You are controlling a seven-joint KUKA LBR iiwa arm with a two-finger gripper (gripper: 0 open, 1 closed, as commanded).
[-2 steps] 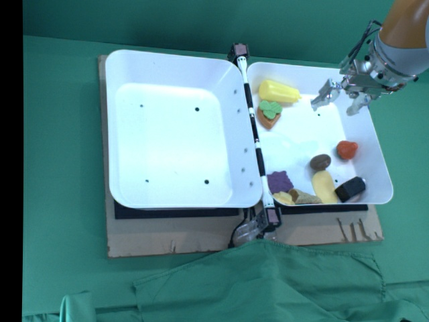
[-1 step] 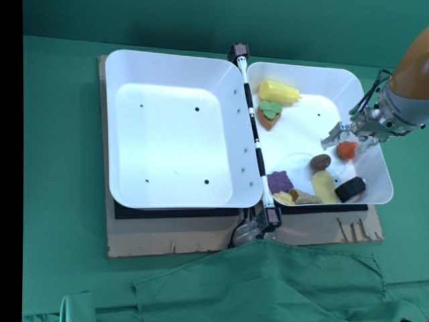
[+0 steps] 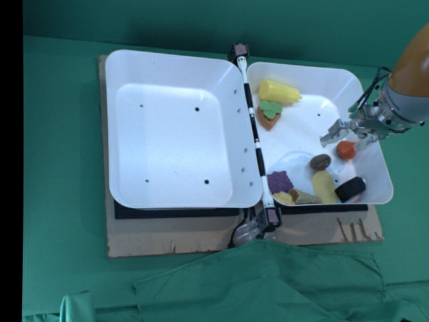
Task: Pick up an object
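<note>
The right bin [image 3: 315, 72] holds several toy foods. A small orange-red piece [image 3: 346, 150] lies near its right wall, just under my gripper [image 3: 345, 139], which hovers over that side with its fingers spread open and nothing visibly between them. Nearby lie a brown oval [image 3: 320, 161], a yellow cylinder [image 3: 324, 186] and a black cylinder [image 3: 350, 189]. A purple grape bunch [image 3: 279, 180] and tan pieces [image 3: 299, 197] sit at the front left corner. A yellow corn-like piece [image 3: 279, 91] and an orange piece with a green top [image 3: 269, 113] lie at the back left.
The left bin [image 3: 120, 72] stands beside the right one, joined by a black-and-white divider [image 3: 253, 136]. Both rest on a cardboard sheet [image 3: 167, 243] over green cloth. A fold of cloth [image 3: 268, 280] lies at the front.
</note>
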